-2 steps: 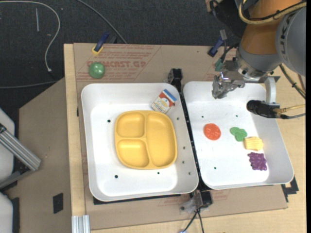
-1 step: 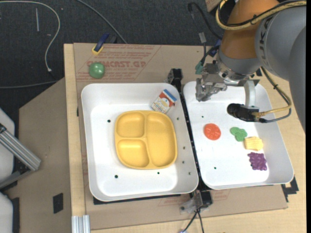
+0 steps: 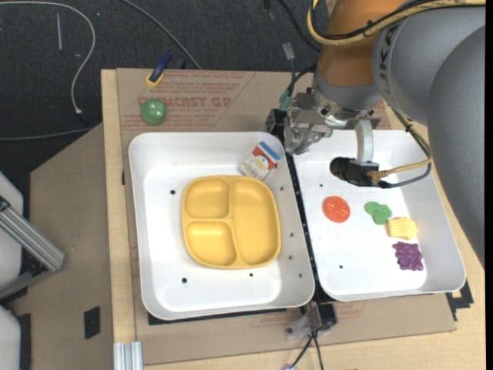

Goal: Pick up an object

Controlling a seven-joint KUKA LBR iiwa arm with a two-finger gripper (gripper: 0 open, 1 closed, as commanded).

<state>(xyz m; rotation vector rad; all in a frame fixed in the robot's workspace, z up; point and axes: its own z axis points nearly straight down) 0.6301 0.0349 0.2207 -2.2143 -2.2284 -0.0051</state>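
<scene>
Seemingly poised to reach down, the gripper (image 3: 305, 139) hovers beside the small milk carton (image 3: 259, 160); its claw state is unclear.

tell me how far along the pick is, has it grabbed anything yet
Done: nothing looks picked. The tomato, green piece, yellow piece and grapes lie in the right bin; the small carton leans by the yellow tray in the left bin.
In hand: the gripper hangs over the bins' shared upper edge, near the carton.
Left: descend, grasp, lift.
</scene>
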